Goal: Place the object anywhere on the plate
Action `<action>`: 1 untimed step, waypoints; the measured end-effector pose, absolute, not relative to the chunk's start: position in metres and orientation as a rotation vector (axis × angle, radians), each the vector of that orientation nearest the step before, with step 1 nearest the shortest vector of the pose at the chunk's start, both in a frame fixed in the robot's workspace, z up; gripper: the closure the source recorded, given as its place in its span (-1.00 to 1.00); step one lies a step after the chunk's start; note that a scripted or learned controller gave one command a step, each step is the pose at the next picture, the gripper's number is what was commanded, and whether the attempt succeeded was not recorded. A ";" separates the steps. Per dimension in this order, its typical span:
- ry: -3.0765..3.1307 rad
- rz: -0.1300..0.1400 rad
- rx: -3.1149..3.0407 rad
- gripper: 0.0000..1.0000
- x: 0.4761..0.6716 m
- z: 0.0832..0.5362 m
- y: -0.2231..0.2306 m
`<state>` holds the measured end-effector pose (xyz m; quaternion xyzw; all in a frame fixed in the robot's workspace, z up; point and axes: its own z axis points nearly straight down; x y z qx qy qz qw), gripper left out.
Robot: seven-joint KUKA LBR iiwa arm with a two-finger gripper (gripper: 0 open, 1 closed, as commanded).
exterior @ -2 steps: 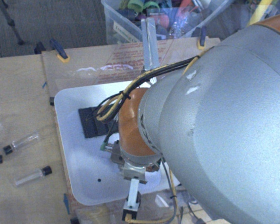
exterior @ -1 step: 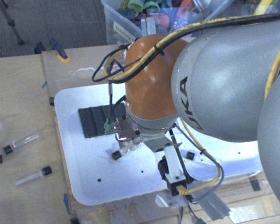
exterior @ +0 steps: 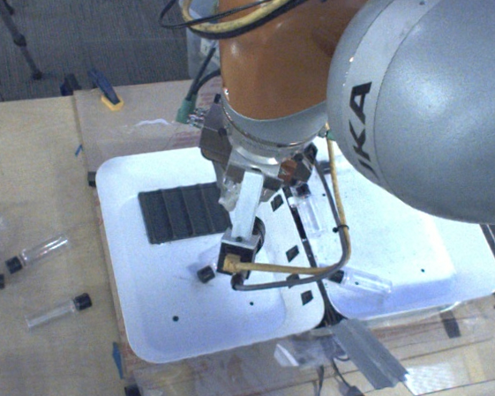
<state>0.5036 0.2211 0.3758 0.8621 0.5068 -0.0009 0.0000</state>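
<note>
Two bins: a left bin [exterior: 156, 327] and a right bin [exterior: 441, 259] are set rim to rim on the tabletop [exterior: 21, 156], probably so that everything stays within the arm's reach.
Left bin contents: a dark ridged plate [exterior: 182, 212] lies flat in the far half. A small black object [exterior: 205, 275] lies in the near half.
Object position: it rests on the bin floor, apart from the plate's near edge and not on it. It is judged to be the task's thing.
Right bin contents: a clear tube [exterior: 364, 281] is seen near the shared rim. The rest is covered by the arm.
Arm [exterior: 412, 85]: it is brought in low over the shared rim, with the wrist [exterior: 268, 141] tilted toward the left bin. The reach is judged to be aimed at the object.
Jaws: whether they are released or clenched cannot be told. Nothing is seen held between them.
Tabletop: capped vials [exterior: 45, 251] are scattered to the left, outside both bins.
Task state: it is judged not yet done, since the plate is bare.
</note>
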 end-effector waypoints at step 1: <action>1.524 -0.007 2.749 1.00 0.496 0.236 0.225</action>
